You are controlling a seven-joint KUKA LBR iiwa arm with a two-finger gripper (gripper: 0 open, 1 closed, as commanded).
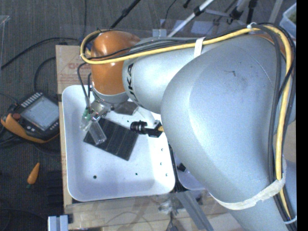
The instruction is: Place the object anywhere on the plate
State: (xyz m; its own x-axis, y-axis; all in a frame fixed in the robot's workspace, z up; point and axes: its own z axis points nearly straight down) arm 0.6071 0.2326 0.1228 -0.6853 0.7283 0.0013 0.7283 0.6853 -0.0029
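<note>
Grey arm (216, 109) overhead; end effector (94, 129) above dark flat object (115, 139), left bin (120, 177).

A handheld control pendant (36, 117) with a grey screen and orange casing lies on the dark floor (29, 28) left of the counter (67, 64), with black cables running from it. Nearer the lower left, a small orange object (32, 173) rests on the same floor. Behind the counter, thin black and white stand legs (207, 1) cross the carpet. The counter's visible edge is pale wood with faint red print.
</note>
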